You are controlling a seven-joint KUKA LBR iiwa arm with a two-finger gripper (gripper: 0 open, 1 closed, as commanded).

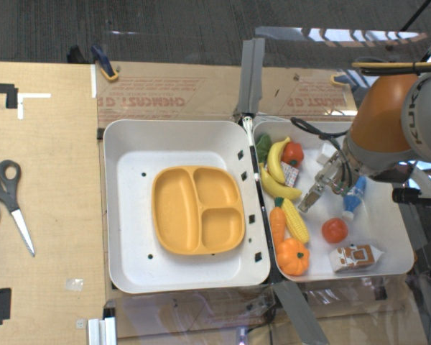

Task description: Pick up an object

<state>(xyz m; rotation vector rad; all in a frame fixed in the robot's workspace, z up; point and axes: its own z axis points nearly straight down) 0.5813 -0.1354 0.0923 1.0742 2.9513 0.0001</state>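
The end effector (310,199) is seen low inside the right bin (391,261), just right of the corn cob (295,220); its fingers are slightly parted, and nothing is gripped between them.

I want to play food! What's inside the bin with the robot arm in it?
The right bin holds bananas, corn, a carrot, a pumpkin, two tomatoes, a bottle and a carton. The arm covers its far corner.

Pale wooden bench (43,192); dark, perhaps carpeted floor (165,13).
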